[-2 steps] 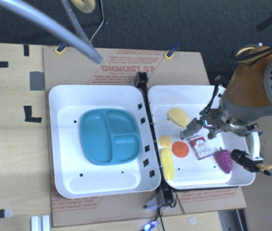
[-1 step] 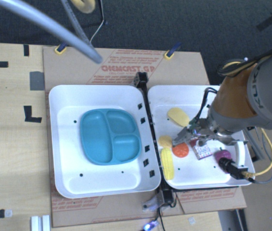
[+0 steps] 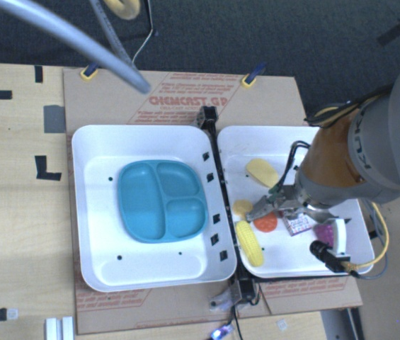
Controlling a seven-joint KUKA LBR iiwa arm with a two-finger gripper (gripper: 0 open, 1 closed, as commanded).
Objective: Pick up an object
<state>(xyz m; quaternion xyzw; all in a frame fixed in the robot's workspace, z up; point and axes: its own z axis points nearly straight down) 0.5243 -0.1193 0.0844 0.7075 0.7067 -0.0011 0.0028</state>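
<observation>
The arm is hiding much of the right bin (image 3: pixel 284 269); gripper (image 3: pixel 269 207) is hovering over a red-orange object (image 3: pixel 266 224), can't tell its grip state.

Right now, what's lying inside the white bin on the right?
A yellow corn cob, a pale yellow piece, a red-orange piece and something purple; the grey arm covers the rest.

Overhead slanted view, both bins (image 3: pixel 86 211), perhaps mid-range
</observation>
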